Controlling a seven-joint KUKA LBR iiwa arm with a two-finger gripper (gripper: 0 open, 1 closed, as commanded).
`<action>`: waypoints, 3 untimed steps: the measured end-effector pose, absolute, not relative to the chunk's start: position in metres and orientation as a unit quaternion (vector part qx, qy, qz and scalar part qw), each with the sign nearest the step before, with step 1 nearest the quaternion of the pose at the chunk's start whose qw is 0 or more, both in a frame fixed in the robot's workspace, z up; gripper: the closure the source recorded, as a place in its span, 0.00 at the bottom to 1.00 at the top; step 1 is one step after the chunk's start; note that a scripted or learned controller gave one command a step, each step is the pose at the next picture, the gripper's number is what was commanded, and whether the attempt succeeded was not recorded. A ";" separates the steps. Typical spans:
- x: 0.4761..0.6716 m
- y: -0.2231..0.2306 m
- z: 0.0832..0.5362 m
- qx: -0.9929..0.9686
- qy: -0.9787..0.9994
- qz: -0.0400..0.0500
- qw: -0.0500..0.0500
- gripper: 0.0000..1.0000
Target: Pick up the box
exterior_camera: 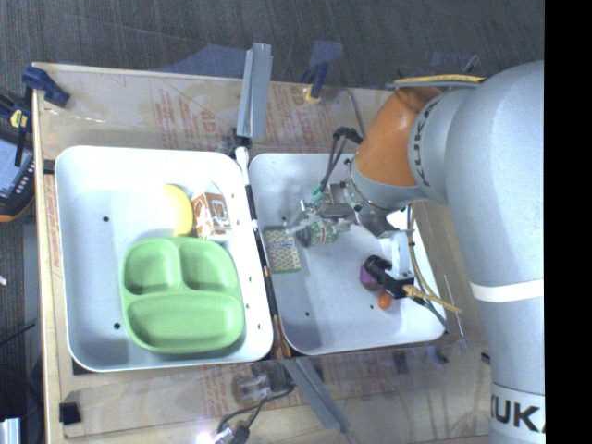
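White plastic: two shallow bins side by side on a plywood bench (139,100), recorded from the camera view.

Left bin (83,248), contents:
- Green divided tray (183,296), three compartments, lying flat in the near half of the bin.
- Yellow rounded item (178,208), just beyond the tray's far edge and touching or nearly touching it.
- Brown packet (212,214) with a pale label, just right of the yellow item and close to the wall shared with the other bin.

Right bin (342,326), contents:
- Box (282,251), small and flat with a green-and-white checked face. It lies on the bin floor against the left wall, about midway along that wall, and nothing lifts it.

Robot:
- Grey arm (504,202) with an orange band (393,146), entering from the right and bent over the right bin.
- Gripper (303,229), low in the right bin, pointing left, its tip just beside the far right corner of the box. Contact between the two cannot be judged from this angle. Whether the gripper is parted or closed cannot be told, as its tip is small and cluttered with metal parts.

Bench fittings:
- Blue clamp (43,84) at the far left corner.
- Grey metal rail (252,91) standing beyond the gap between the bins.
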State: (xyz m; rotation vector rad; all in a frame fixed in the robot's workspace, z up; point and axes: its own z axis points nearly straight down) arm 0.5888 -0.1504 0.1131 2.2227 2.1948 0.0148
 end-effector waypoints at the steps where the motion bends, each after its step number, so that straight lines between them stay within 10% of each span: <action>1: 0.574 -0.105 0.112 0.639 0.769 0.002 0.017 0.00; 2: 0.633 -0.161 0.092 0.653 0.757 0.000 -0.001 0.00; 3: 0.576 -0.203 0.160 0.596 0.803 0.000 -0.001 0.00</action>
